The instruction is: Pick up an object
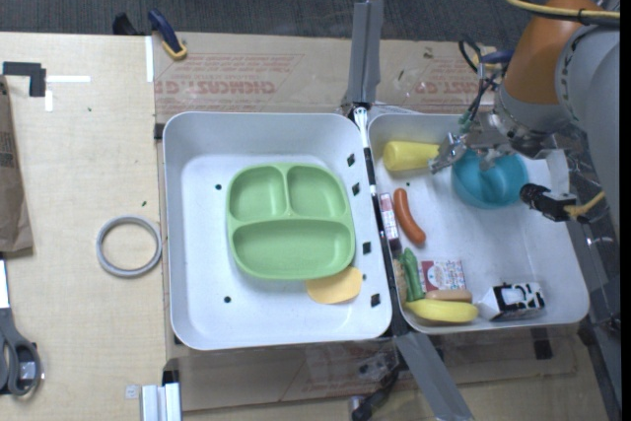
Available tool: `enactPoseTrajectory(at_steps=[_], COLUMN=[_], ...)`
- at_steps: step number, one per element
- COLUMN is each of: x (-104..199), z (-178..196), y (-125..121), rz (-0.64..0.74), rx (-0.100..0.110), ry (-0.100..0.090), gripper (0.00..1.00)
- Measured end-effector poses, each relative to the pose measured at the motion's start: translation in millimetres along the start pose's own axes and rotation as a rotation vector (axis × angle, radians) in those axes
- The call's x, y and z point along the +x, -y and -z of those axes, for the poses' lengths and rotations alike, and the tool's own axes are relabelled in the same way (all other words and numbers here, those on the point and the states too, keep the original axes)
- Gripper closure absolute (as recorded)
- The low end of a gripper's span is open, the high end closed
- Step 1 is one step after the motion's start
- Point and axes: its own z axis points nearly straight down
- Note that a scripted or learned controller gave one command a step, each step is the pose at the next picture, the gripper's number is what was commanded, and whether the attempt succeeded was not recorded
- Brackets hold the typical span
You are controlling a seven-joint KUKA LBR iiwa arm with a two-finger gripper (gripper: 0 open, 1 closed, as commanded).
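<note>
Two shallow white bins sit side by side on the bench. The left bin (187,212) contains a green three-compartment plate (291,222) lying flat near its centre, with a yellow-orange disc (335,288) at the plate's near right corner, partly tucked under its edge.

The right bin (562,261) contains the loose items. A yellow cylindrical object (407,155) lies at the far left. A toy hot dog sausage (409,216) lies below it, angled. Along the near edge: a green vegetable-like piece (412,274) against the left wall, a small printed carton (444,275) beside it, a banana (442,311) just in front of both, and a black-and-white item (518,299) to the right, apart from the banana.

A blue rounded object (490,180) rests at the far right of this bin. The gripper (463,145) is directly above and touching its upper left. Jaw state cannot be determined: the wrist hides the fingers. No object is confirmed as held
</note>
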Motion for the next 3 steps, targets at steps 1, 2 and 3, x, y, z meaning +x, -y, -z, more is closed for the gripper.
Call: enactPoseTrajectory(at_steps=[1,2,3], x=[3.2,0.5,-26.9], z=[10.0,10.0,-7.0], y=[-1.5,-0.8,-0.3], rz=[0.006,0.003,0.057], rx=[-0.001,-0.001,-0.005], ry=[-0.003,0.001,-0.004], gripper=[1.0,0.0,0.0])
